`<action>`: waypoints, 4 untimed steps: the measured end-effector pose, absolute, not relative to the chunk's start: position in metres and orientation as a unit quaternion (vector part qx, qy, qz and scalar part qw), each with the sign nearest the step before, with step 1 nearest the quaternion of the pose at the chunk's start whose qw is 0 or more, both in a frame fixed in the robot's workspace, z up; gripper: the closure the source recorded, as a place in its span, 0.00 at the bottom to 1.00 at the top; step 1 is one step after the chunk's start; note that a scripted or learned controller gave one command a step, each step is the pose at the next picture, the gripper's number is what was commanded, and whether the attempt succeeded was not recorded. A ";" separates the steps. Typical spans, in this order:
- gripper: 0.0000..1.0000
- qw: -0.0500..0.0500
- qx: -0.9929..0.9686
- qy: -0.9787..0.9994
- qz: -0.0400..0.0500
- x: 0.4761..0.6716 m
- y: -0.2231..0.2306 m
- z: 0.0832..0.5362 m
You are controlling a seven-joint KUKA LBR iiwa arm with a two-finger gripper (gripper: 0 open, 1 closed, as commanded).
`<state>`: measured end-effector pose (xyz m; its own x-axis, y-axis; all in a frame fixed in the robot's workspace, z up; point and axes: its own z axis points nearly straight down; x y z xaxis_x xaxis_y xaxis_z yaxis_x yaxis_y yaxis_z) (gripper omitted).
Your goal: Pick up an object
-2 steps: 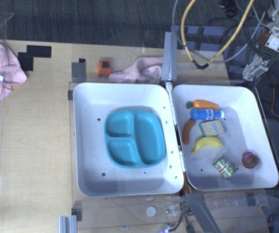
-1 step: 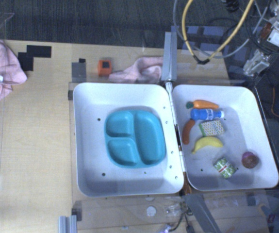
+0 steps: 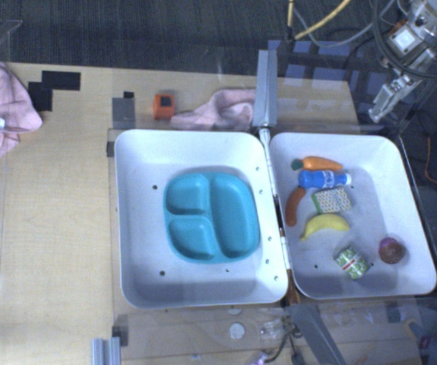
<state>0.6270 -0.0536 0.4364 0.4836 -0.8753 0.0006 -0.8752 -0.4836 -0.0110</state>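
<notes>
The right white bin (image 3: 408, 204) holds several small items. An orange carrot (image 3: 321, 163) lies at the back, with a blue bottle (image 3: 323, 179) just in front of it. A brown sausage (image 3: 295, 204), a green checkered packet (image 3: 331, 200) and a yellow banana (image 3: 325, 224) lie in the middle. A green can (image 3: 352, 262) and a dark red round fruit (image 3: 391, 250) sit near the front. My gripper (image 3: 389, 99) hangs above and behind the bin's back right corner, away from all the items and with nothing in it.
The left white bin (image 3: 138, 204) holds a blue divided tray (image 3: 210, 215). A pink cloth (image 3: 218, 110) and a small orange block (image 3: 163, 105) lie behind the bins. Another pink cloth (image 3: 1, 116) hangs at the far left. Cables (image 3: 332, 17) run behind the arm.
</notes>
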 end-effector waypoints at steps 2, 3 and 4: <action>1.00 0.002 -0.905 0.425 -0.001 0.613 -0.070 0.243; 1.00 0.003 -0.994 0.106 -0.007 0.582 -0.068 0.292; 1.00 0.008 -0.994 0.105 -0.014 0.585 -0.065 0.305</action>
